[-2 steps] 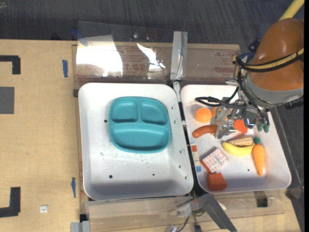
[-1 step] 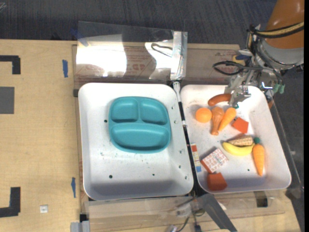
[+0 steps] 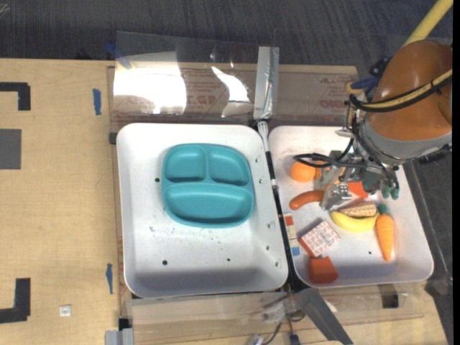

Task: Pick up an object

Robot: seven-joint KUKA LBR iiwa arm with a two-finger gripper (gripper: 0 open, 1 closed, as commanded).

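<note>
Hard to tell whether the gripper [image 3: 343,189] is released or clenched. Low over crowded toys in the right bin [image 3: 420,264], right of centre: banana [image 3: 352,221], carrot [image 3: 386,237], orange sausage [image 3: 307,199]. Risk: nudging neighbours, pinching two, or closing on nothing.

A: What carries everything here?

B: A light wooden bench [image 3: 57,192]; two shallow white bins stand directly on it, side by side and touching.

A: Which bin is where?

B: The left bin [image 3: 136,257] is the bigger in the view; the right bin [image 3: 413,257] sits just beside it, near the right edge.

A: Anything else on the wood?

B: Black tape marks [image 3: 18,95] at the far left; short blue tape pieces [image 3: 96,100] near the left bin.
</note>
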